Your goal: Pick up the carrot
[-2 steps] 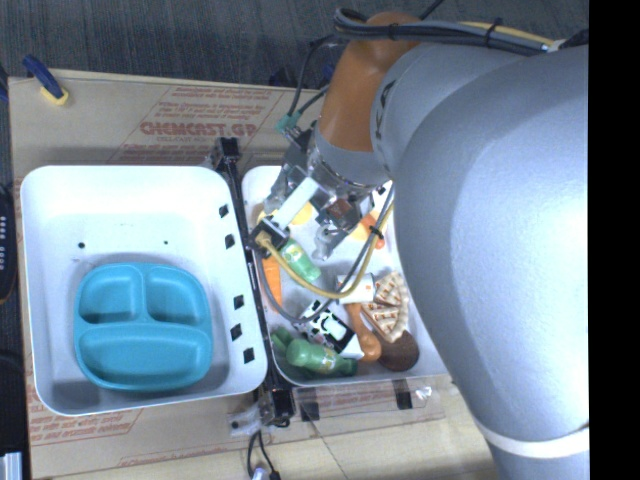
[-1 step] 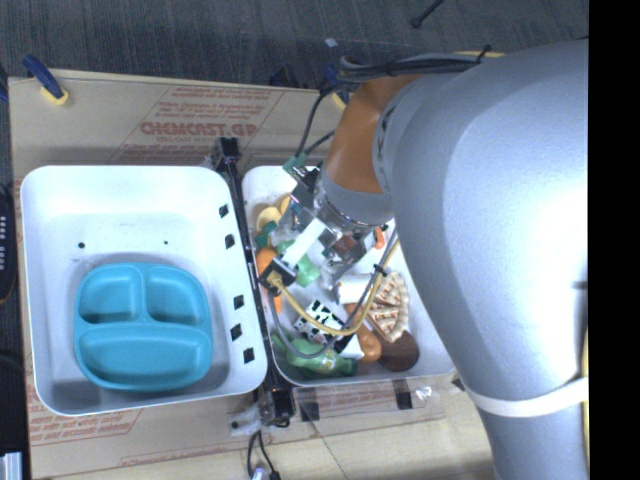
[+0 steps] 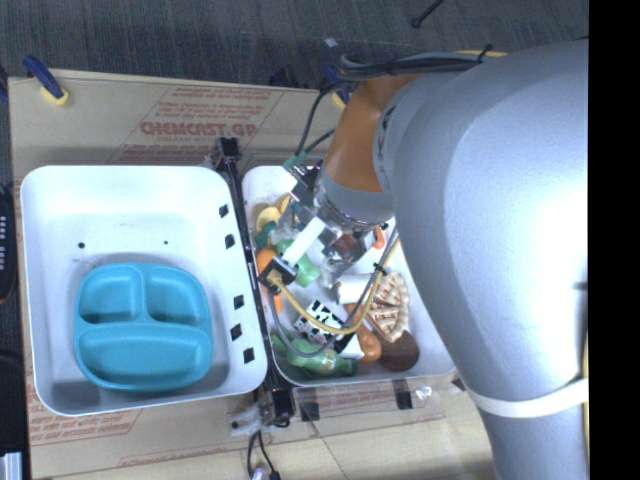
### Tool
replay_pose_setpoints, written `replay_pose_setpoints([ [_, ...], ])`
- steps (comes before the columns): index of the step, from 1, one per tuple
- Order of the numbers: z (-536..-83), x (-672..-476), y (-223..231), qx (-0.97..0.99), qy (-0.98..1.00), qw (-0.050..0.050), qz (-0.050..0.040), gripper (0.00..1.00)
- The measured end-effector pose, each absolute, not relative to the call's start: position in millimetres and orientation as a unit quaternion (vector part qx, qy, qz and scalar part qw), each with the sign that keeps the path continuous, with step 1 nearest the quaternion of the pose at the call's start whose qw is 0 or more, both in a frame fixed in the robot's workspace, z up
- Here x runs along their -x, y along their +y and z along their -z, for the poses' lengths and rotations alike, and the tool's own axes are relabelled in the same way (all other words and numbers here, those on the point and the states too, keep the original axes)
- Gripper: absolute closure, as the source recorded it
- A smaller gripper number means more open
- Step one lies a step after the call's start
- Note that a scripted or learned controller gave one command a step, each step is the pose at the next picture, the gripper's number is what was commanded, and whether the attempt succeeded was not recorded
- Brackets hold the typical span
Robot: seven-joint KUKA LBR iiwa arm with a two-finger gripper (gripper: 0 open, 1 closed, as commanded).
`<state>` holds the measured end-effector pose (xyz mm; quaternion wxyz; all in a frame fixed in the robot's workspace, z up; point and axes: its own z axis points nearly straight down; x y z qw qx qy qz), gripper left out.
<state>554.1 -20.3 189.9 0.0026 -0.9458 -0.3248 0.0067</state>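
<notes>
Reaching down into the right bin (image 3: pixel 262 183) among crowded toy food, the gripper (image 3: pixel 312 286) gives no way to tell its state, while the carrot (image 3: pixel 266 264) lies at the bin's left wall, seemingly not yet lifted.

two shallow white bins are counted on the bench, a left bin (image 3: pixel 40 268) and a right bin (image 3: pixel 258 183). one blue divided tray (image 3: pixel 145 325) is seen in the left bin, and three compartments are counted in it. one arm (image 3: pixel 480 198) is seen over the right bin. one waffle (image 3: pixel 388 306), one brown round item (image 3: pixel 398 352) and one green item (image 3: pixel 325 366) can be told apart there; the remaining clutter cannot be counted.
</notes>
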Motion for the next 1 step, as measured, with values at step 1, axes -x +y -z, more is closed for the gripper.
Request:
replay_pose_setpoints([
  [1, -190.0, -554.1, -20.3, 0.946, -0.325, 0.003, -0.0066, 0.00],
])
